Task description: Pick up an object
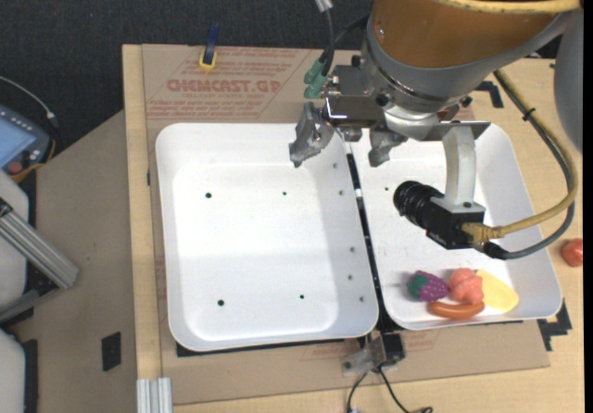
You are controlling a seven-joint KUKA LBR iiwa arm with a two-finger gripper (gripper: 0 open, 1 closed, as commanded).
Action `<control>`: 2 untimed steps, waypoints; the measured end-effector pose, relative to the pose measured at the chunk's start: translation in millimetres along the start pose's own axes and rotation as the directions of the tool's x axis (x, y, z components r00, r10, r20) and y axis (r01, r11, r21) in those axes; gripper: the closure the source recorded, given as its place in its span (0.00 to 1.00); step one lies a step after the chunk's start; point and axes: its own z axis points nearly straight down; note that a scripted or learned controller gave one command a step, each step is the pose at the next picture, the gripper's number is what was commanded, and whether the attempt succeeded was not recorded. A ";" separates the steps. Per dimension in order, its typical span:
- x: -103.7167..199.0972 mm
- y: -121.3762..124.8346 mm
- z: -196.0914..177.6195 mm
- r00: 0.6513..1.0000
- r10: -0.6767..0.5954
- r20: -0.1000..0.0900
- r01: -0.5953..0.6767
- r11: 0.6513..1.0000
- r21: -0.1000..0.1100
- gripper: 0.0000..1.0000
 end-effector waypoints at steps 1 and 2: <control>-54.3 0.5 -64.8 1.000 0.007 0.000 -0.007 1.000 -0.006 0.00; -50.8 0.8 -71.9 1.000 0.001 0.000 -0.001 1.000 -0.002 1.00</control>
